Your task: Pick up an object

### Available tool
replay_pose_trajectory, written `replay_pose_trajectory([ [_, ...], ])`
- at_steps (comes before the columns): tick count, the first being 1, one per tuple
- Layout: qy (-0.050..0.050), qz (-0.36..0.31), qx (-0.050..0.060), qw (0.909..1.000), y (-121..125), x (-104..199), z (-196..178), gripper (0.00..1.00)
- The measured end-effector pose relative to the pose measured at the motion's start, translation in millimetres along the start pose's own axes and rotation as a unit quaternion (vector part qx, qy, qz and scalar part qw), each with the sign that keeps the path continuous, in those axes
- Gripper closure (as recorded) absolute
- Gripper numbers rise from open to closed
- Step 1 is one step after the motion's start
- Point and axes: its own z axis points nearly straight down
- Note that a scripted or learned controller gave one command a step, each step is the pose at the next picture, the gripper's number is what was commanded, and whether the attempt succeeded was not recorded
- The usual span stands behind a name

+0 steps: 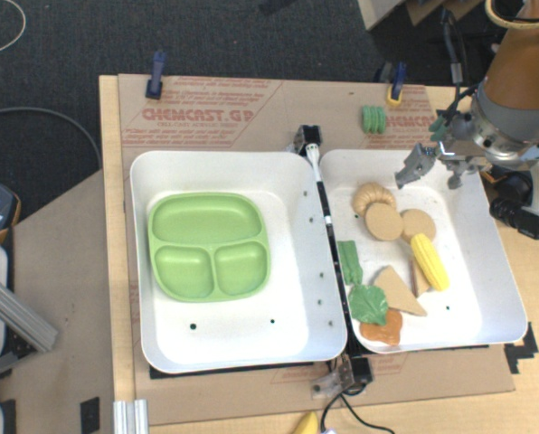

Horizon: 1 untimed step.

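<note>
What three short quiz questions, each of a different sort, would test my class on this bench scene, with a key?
1. True or false: the green divided tray lies in the same bin as the yellow corn cob.
2. Multiple choice: the tool is seen over which place? A) the left bin B) the upper part of the right bin C) the bare cardboard in front of both bins
3. Fill in: the small green item outside the bins rests on the ____ sheet.

Key: 1 false; 2 B; 3 cardboard.
</note>
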Motion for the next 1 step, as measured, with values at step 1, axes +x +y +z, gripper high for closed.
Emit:
replay_pose_trajectory([
  [1, 0.002, -0.001, 0.007, 1.0000, 4.4, 22.4, 150.1, 0.00],
])
